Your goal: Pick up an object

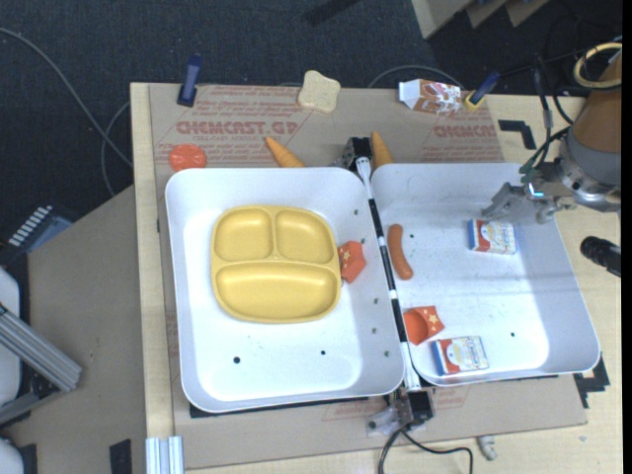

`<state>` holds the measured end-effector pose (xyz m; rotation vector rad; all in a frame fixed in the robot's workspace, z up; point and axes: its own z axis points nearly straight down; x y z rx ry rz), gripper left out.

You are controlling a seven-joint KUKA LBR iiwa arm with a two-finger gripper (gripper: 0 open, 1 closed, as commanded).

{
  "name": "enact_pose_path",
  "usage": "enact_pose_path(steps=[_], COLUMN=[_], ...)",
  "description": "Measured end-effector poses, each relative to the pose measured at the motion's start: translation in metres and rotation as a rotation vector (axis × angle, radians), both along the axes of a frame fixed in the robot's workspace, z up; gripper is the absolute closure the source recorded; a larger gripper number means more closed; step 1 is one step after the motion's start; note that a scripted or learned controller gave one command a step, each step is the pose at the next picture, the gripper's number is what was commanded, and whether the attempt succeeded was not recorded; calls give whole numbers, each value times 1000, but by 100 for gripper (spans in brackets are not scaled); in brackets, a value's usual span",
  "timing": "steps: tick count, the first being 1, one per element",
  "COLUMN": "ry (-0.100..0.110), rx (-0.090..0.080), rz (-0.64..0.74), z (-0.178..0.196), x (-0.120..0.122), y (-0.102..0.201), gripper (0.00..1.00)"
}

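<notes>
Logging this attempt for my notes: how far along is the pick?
Nothing looks picked yet. The gripper hangs over the right bin, near the upper small carton, with nothing seen between its fingers. The sausage, the red piece and the lower carton lie in the bin. Grasping and lifting remain.

You look down from one fixed camera above the bench point(296, 117), tilted at a slant, far enough back to take in both white bins: left bin point(197, 363), right bin point(553, 314). The arm point(597, 136) enters at your right.
</notes>
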<state>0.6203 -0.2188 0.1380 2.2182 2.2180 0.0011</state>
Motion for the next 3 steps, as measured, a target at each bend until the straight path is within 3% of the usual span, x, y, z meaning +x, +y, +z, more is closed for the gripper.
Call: enact_pose_path(steps=[1, 2, 3], ry=[-2, 0, 7], rx=[0, 1, 4], rz=[1, 1, 0], z=[-47, 22, -55], x=[9, 47, 1], y=[54, 15, 13], gripper=[0, 0, 0])
